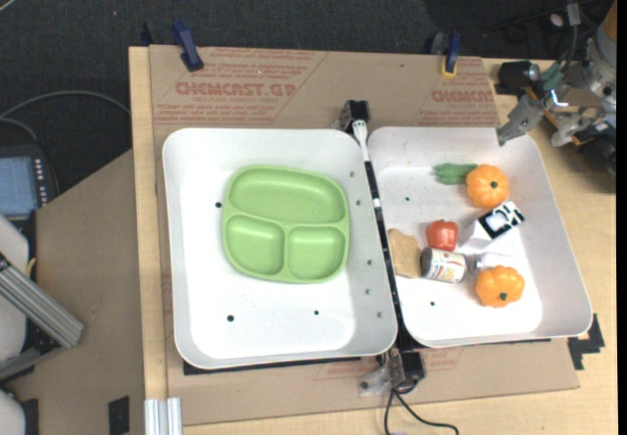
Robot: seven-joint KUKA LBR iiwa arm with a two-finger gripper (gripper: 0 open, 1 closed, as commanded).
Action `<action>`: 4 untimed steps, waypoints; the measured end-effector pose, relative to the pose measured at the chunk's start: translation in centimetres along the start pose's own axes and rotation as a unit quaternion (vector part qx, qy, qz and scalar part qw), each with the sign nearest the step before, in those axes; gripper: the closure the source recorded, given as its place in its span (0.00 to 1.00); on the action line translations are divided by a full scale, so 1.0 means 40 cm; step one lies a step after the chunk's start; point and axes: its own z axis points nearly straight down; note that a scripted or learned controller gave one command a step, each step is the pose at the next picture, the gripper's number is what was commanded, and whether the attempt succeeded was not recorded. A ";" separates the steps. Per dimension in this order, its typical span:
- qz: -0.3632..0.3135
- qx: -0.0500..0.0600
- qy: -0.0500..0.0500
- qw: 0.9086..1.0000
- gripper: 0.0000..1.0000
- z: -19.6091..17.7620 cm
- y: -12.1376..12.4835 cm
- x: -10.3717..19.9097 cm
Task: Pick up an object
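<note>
Hovering pincer [511,129], grasping nothing visible

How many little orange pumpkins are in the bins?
2, both in the right bin: one pumpkin near the far side beside a green piece, the other pumpkin near the front, right of the small can.

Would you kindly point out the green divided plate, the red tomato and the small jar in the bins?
green divided plate [286,224]: camera view, on the ridge between its compartments.
red tomato [442,234]: camera view, middle of its red body.
small jar [446,266]: camera view, on its label, lying on its side.
</note>
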 end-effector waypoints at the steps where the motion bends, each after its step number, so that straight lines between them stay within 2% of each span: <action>1: 0.000 0.005 0.002 1.000 0.00 0.243 -0.077 0.063; 2: 0.000 -0.005 -0.001 1.000 0.00 0.431 -0.096 0.114; 3: -0.001 0.002 0.001 1.000 0.00 0.476 -0.173 0.208; 4: 0.000 -0.002 0.000 1.000 1.00 0.448 -0.167 0.202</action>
